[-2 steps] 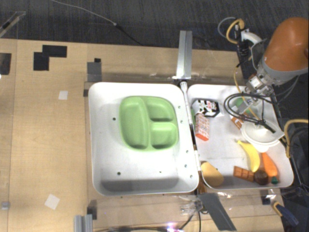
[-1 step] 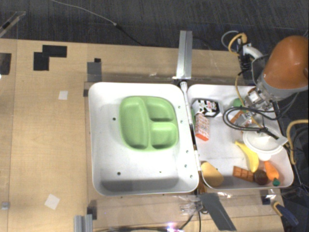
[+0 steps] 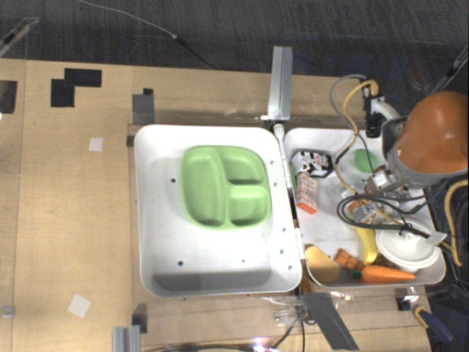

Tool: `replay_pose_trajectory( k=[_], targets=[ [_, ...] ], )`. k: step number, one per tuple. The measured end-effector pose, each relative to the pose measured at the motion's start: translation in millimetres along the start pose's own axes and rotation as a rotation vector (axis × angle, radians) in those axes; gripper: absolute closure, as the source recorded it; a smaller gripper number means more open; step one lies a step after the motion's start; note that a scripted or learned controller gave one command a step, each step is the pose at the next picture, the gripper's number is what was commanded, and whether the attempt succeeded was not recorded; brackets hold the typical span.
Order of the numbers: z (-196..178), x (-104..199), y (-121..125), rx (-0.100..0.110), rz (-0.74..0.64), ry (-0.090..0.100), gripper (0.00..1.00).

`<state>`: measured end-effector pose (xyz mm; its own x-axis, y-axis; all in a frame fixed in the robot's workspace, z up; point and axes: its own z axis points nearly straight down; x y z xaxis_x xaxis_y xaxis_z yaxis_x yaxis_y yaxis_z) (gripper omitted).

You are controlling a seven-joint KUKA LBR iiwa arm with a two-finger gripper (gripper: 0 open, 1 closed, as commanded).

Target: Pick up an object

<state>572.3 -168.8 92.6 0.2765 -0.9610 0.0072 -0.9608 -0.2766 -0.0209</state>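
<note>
The right bin [image 3: 326, 229] holds several small objects. An orange carrot [image 3: 385, 274] lies along its front wall. A yellow banana [image 3: 368, 243] is beside a white round bowl [image 3: 410, 249]. A brown block [image 3: 346, 258] and a tan piece [image 3: 320, 262] sit at the front left. A red and white packet [image 3: 308, 193] and a black and white item [image 3: 314, 161] lie near the left wall. A green object [image 3: 364, 160] is at the back. My gripper [image 3: 379, 183] hangs low over the middle of this bin, under the orange wrist band [image 3: 436, 134] and looped cables.
The left bin [image 3: 157, 218] bears a green divided plate [image 3: 223, 185] in its back half. A metal post [image 3: 281, 79] stands behind the divide between the bins. Wooden bench surface [image 3: 66, 218] stretches to the left.
</note>
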Motion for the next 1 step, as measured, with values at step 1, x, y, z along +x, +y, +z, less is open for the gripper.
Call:
replay_pose_trajectory(
  k=[1],
  targets=[
    [0.1, -23.2, -13.4, -0.002, 0.052, 0.002, 0.0]
  ],
)
